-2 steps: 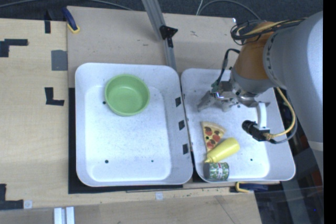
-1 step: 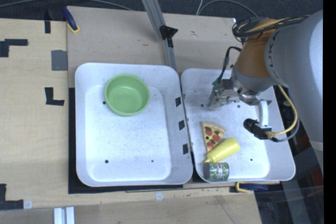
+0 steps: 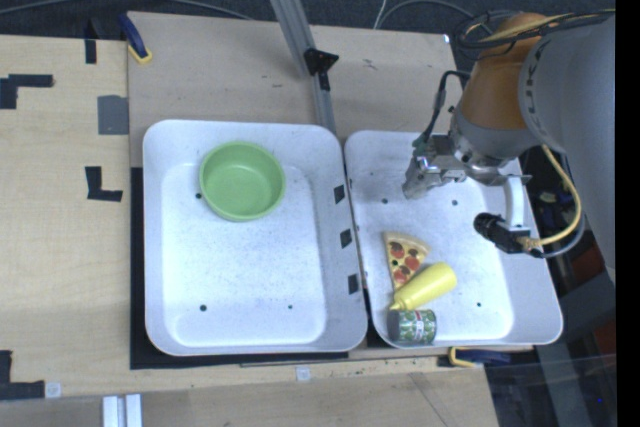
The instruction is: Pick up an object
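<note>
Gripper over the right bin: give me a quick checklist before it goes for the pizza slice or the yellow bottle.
1. Targets in view: pizza slice, yellow bottle and green can lie in the right bin: ok.
2. Gripper above a target: it sits over bare floor, up-frame of the pizza slice: not ok.
3. Finger state: cannot tell.
4. Objects separated: bottle touches both pizza slice and can: not ok.
5. Green bowl out of the way, in the left bin: ok.
</note>
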Controlling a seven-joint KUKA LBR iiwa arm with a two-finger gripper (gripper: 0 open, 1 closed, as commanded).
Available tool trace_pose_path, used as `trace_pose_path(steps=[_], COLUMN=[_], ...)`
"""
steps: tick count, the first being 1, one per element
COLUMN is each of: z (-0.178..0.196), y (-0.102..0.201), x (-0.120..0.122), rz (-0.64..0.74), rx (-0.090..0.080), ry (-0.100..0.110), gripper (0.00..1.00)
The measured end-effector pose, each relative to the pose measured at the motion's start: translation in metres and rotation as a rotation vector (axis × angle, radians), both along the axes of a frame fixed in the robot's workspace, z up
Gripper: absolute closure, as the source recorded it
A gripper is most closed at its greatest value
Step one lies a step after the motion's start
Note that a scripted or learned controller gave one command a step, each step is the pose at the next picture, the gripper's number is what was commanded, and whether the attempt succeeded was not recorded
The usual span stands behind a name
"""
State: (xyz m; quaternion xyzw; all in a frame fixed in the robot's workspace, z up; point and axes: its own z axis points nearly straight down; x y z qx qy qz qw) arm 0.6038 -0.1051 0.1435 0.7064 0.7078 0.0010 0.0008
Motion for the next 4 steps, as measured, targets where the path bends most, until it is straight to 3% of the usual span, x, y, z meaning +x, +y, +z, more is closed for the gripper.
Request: trace_pose_path(steps=[1,2,4], z=[0.062,0.063,0.069], y=[0.002,0.002,0.121], x=[0.005,0.005,-0.008], rz=[0.000,-0.001,0.006], rx=[-0.001,0.000,0.002], ry=[-0.002,0.004,0.004], gripper=[1.00,1.00,1.00])
